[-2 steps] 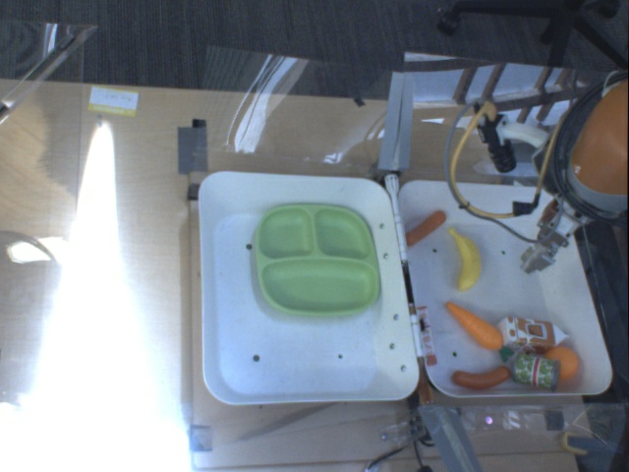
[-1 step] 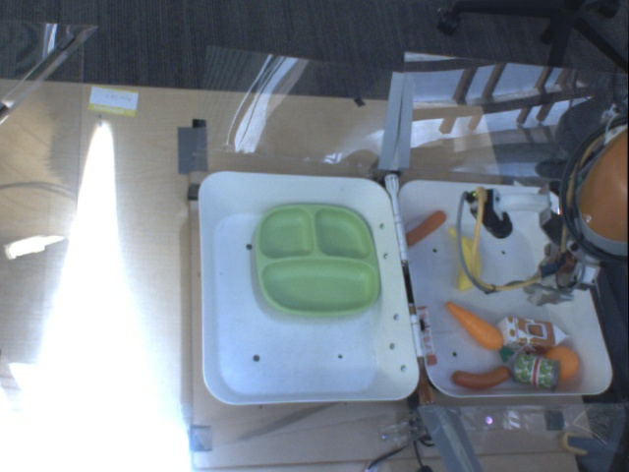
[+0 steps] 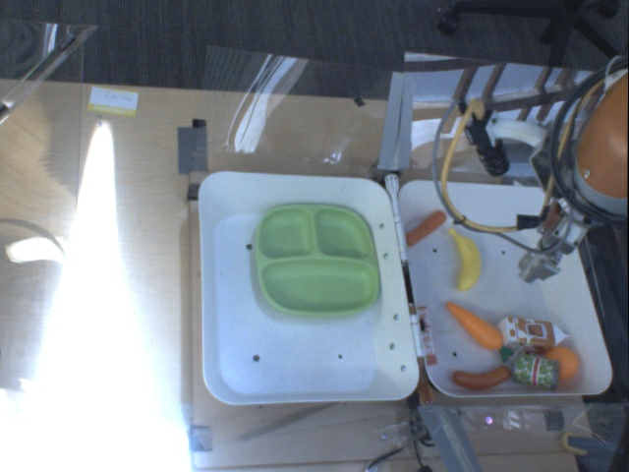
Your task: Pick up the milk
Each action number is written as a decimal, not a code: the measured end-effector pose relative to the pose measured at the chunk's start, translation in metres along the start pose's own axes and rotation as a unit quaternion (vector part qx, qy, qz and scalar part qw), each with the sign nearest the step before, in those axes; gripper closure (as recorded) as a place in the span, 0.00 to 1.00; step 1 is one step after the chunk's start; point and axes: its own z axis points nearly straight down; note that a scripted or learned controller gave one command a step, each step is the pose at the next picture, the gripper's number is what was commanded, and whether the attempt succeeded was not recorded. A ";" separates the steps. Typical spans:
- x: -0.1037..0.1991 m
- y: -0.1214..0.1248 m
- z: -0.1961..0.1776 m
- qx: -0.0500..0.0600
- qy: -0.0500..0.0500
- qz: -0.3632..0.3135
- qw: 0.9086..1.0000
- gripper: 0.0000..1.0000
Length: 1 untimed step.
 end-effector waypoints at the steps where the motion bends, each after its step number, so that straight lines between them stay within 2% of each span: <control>1: 0.026 0.080 0.055 -0.001 0.000 -0.077 0.997 1.00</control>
